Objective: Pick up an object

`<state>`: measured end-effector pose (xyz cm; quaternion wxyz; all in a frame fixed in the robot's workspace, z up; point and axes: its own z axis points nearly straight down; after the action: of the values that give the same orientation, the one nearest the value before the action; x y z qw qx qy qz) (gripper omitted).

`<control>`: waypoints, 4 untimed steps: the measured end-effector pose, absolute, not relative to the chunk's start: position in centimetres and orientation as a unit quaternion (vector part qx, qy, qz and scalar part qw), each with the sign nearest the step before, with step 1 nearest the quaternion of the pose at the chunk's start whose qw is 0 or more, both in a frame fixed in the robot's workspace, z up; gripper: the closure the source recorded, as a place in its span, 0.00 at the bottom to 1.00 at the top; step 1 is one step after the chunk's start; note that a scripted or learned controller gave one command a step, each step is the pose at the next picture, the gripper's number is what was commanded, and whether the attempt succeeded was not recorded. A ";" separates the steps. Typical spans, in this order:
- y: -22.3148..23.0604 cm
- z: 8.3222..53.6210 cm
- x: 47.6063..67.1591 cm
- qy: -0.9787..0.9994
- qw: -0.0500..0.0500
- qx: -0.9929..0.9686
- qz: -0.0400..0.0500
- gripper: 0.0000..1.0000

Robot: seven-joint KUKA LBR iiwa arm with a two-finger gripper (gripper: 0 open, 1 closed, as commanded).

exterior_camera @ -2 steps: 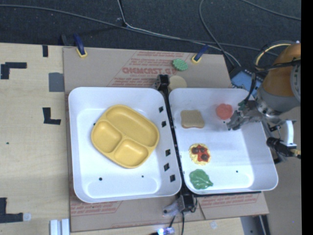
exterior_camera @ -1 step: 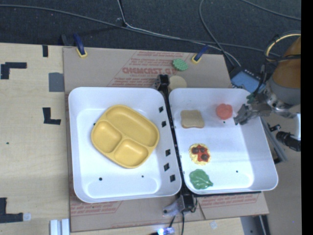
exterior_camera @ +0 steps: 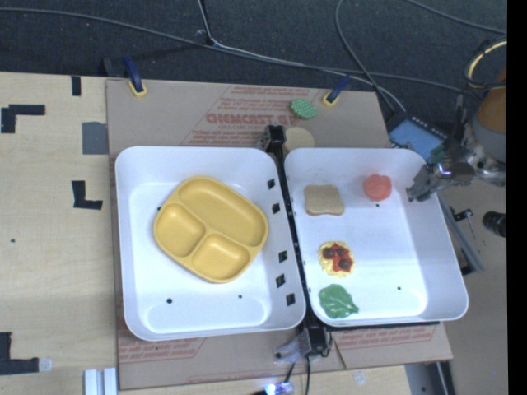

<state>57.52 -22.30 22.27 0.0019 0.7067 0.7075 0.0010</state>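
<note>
Your gripper (exterior_camera: 424,183) hangs at the right rim of the right bin (exterior_camera: 428,262), and you cannot tell from this slanted overhead view how its jaws stand. The nearest thing to pick is the red round piece (exterior_camera: 378,188), lying in the bin's upper part just to the gripper's left, apart from it and roughly level with it. Beyond it, further left, sits the tan toast piece (exterior_camera: 323,200); the pizza piece (exterior_camera: 336,257) and the green leaf piece (exterior_camera: 338,301) lie lower down, well apart. The red piece is round, so no long axis governs the approach; a short move leftward and down looks likeliest.
</note>
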 end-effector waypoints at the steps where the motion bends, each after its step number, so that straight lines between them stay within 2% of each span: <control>1: -22.2 24.3 57.6 0.708 0.001 0.706 0.001 1.00; 2: -16.6 23.2 57.2 0.709 -0.001 0.705 0.000 1.00; 4: -6.8 22.0 54.1 0.709 -0.001 0.705 -0.001 1.00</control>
<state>54.12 -6.75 21.99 -0.0015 0.7054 0.7088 -0.0007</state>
